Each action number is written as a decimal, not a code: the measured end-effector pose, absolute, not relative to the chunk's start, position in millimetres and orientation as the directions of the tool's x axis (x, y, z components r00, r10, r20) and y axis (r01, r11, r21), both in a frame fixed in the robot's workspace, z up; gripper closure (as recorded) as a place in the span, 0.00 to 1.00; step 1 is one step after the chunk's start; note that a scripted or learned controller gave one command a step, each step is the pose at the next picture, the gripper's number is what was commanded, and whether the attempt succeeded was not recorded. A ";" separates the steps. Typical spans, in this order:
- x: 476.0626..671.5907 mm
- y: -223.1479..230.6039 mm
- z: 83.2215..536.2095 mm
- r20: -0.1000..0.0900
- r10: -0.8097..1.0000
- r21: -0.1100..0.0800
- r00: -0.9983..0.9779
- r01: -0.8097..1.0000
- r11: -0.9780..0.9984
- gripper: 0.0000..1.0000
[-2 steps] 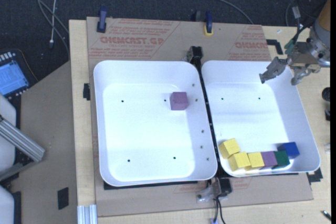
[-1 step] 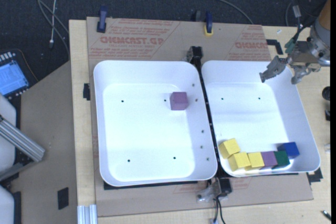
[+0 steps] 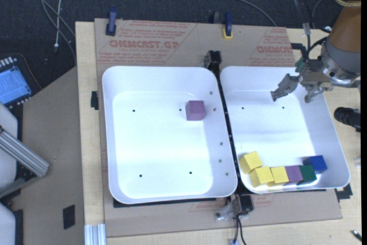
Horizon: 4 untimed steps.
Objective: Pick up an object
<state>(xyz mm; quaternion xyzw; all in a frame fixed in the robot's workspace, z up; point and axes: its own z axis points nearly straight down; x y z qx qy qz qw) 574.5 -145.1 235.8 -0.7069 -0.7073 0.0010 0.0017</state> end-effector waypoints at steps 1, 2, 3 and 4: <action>577.9 -150.3 191.4 0.001 1.000 -0.004 0.000 1.000 0.000 0.00; 574.1 -157.0 146.2 0.001 1.000 -0.004 0.000 1.000 0.000 0.00; 575.6 -157.0 159.5 0.000 1.000 0.002 0.000 1.000 0.000 1.00; 566.4 -157.4 210.8 -0.001 1.000 0.005 0.000 1.000 0.000 1.00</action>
